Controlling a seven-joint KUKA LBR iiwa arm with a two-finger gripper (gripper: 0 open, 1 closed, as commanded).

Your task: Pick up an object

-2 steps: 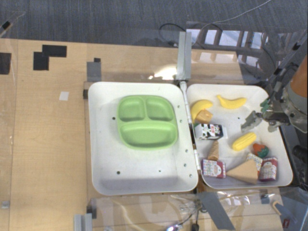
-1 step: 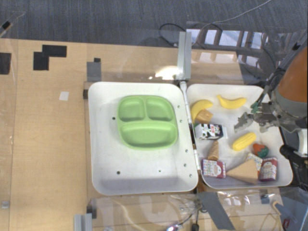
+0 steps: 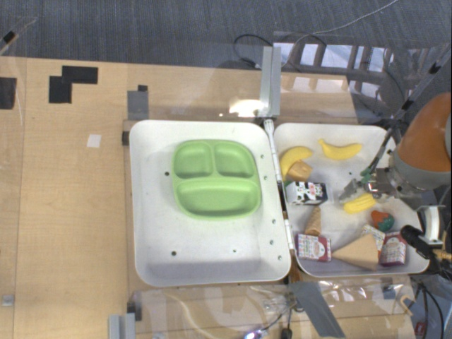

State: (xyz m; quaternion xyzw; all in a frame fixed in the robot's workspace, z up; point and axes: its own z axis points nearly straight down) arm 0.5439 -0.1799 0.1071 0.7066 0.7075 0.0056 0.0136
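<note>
My gripper point(image 3: 359, 186) hangs low over the right bin point(image 3: 332, 134), at the end of the grey arm with the orange band point(image 3: 428, 144). A small yellow banana point(image 3: 359, 203) lies right under it and partly behind it; whether they touch is unclear. Close by are a black-and-white carton point(image 3: 308, 192) to the left and a red-and-green fruit point(image 3: 382, 220) to the lower right. A second banana point(image 3: 340, 148) lies at the back of the bin.
The right bin also holds a yellow fruit point(image 3: 293, 158), a cone point(image 3: 313, 221), two pink cartons point(image 3: 314, 246) point(image 3: 393, 250) and a tan wedge point(image 3: 360, 253). In the left bin point(image 3: 152, 210) sits a green divided plate point(image 3: 215, 177). A metal post point(image 3: 270, 83) stands behind the bins.
</note>
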